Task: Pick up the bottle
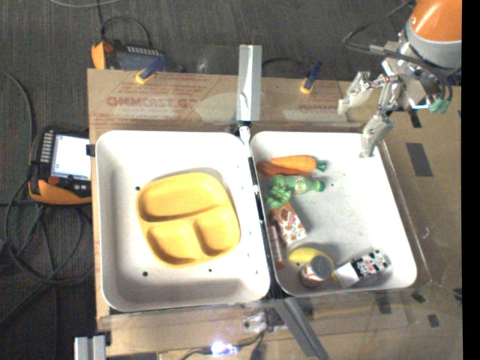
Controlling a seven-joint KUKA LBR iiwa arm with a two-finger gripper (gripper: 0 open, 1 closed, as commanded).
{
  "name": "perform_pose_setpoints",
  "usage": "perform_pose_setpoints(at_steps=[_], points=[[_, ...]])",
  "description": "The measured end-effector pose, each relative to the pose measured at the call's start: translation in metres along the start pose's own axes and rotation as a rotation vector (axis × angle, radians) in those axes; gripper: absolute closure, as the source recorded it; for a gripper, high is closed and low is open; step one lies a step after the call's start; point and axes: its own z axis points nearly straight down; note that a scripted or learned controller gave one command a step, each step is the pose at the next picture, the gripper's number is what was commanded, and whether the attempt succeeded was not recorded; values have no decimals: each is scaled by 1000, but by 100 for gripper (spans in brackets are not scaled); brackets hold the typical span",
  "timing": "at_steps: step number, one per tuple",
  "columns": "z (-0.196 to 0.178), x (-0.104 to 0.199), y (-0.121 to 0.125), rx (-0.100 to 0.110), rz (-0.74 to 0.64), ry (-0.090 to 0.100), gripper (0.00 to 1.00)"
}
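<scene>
A small white bottle with black patches (365,266) lies on its side in the front right corner of the right bin (397,201), its pale cap end pointing left. My gripper (362,117) hangs above the bin's back right corner, far from the bottle. Its two pale fingers (373,133) are spread apart with nothing between them, so it is open.
The right bin also holds a carrot (292,163), a green toy vegetable (289,186), a brown carton (288,224) and a can beside a yellow item (313,265) just left of the bottle. A yellow divided tray (189,216) lies in the left bin (112,223).
</scene>
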Motion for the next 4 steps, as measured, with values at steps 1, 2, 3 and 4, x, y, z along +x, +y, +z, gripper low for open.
perform_pose_setpoints(at_steps=[1, 2, 3, 4], points=[[71, 4, 137, -3, -113, 0, 0], [136, -52, 196, -2, -309, 0, 0], [-7, -53, 133, -2, -681, -4, 0], [129, -59, 194, -5, -834, -1, 0]])
